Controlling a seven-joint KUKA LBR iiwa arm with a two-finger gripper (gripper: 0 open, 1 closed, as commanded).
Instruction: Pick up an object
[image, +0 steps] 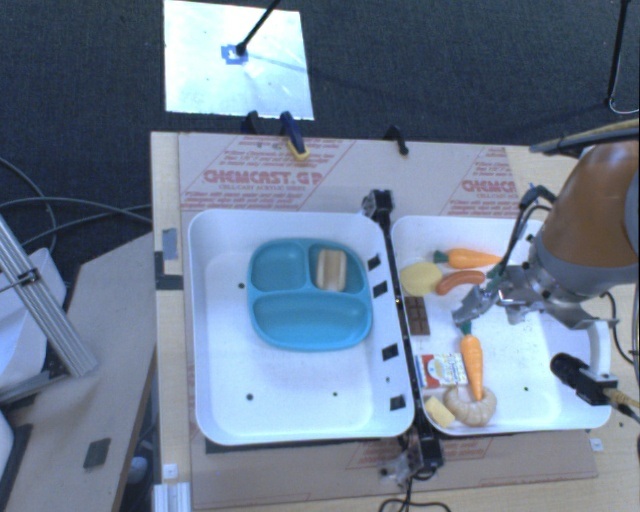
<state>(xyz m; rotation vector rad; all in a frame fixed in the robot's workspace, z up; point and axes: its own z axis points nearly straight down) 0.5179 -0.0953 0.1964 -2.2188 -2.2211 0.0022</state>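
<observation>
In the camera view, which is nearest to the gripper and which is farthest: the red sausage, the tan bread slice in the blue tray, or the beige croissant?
1. Red sausage: right bin, just up-left of the gripper.
2. Beige croissant: right bin, near its front edge, below the gripper.
3. Tan bread slice: left bin, in the blue divided tray, far to the left.

Arm reaches in from right (orange band above wrist); gripper hangs low.

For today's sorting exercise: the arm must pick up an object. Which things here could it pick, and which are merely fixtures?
Pickable:
carrot
second carrot
sausage
yellow piece
croissant
packet
bread slice

Fixtures:
blue tray
left bin
right bin
</observation>
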